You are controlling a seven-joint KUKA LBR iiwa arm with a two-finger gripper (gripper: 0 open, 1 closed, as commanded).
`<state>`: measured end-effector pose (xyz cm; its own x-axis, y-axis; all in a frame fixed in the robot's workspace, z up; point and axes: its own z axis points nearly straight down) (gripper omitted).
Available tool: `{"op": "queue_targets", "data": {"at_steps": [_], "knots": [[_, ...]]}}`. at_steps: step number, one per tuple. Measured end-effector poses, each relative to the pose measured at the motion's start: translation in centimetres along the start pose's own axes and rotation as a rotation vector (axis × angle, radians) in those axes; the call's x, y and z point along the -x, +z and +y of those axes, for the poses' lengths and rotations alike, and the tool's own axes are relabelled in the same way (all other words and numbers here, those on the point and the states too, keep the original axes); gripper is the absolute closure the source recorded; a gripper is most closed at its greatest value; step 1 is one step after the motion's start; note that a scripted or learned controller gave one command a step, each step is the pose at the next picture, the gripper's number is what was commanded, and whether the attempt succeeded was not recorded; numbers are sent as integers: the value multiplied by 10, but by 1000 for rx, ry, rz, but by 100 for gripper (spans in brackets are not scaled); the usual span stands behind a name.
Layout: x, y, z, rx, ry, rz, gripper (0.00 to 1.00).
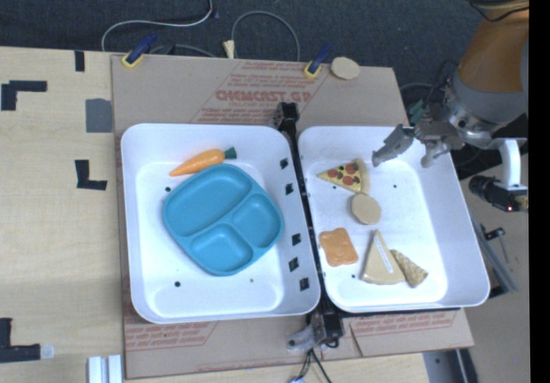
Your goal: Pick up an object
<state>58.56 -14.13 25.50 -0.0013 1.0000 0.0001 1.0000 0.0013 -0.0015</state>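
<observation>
in the left bin (142,227) a carrot (200,161) lay just above a blue divided plate (223,220). in the right bin (447,235) sat a pizza slice (345,175), a round tan cookie (366,209), a piece of toast (339,246), a pale wedge (379,261) and a small crusty piece (410,267) touching it. over that bin's upper right part hung the hand (411,149), its two fingers spread apart and gripping nothing. a tan disc (345,69) lay on the counter beyond the bins.

I'm seeing my arm (494,55) wearing a broad orange band above a grey wrist. At the frame's right, its gripper (411,148) is showing two dark grey fingers (391,148).
</observation>
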Motion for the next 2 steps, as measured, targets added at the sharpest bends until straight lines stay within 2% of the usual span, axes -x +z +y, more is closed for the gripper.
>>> {"op": "queue_targets", "data": {"at_steps": [1,2], "knots": [[-18,89,32,-5,-1,0,0],[-42,157,49,0,-2,-2,0]]}}
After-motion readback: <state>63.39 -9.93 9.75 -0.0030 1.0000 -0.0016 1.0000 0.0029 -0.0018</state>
